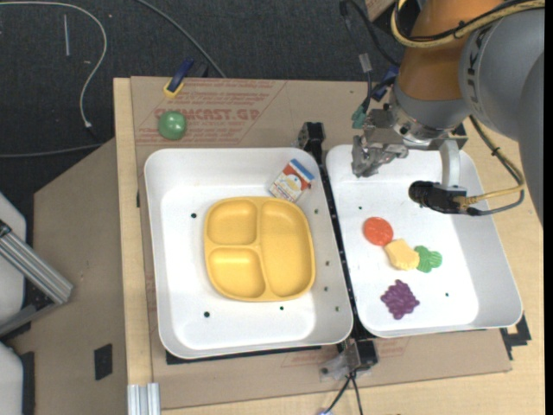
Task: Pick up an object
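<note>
My gripper hangs over the far left corner of the right bin, its dark fingers pointing down with nothing between them that I can see. Below it in that bin lie an orange-red round piece, a yellow chunk, a green piece and a purple grape bunch. The orange-red piece is the closest, a short way toward the front of the bin from the gripper. A small milk carton leans at the back of the left bin.
A yellow divided plate fills the middle of the left bin. A green ball and a blue-yellow clip rest on the cardboard behind the bins. A black cylinder with a cable juts over the right bin.
</note>
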Robot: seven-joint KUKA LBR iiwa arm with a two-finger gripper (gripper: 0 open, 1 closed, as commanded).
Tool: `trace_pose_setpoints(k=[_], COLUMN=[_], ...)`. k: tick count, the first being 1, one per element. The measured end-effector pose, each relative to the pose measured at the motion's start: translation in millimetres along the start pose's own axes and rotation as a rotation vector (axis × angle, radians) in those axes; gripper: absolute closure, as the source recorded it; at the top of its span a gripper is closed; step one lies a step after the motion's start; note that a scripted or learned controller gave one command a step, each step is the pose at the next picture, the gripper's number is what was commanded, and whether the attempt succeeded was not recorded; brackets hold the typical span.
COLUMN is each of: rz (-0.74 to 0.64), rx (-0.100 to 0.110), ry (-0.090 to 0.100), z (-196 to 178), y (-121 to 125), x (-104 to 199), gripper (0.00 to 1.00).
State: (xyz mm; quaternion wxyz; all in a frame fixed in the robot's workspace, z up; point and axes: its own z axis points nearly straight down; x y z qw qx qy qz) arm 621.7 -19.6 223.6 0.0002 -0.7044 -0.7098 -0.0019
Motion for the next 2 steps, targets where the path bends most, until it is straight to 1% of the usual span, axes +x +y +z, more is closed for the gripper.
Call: trace_pose_setpoints(k=[1,2], rz=[0.002,0.002], rx=[0.006,0.0], ry=[0.0,-0.001], z=[3,-5], y=[-8,3], x=[56,103], gripper=[1.0,1.0])
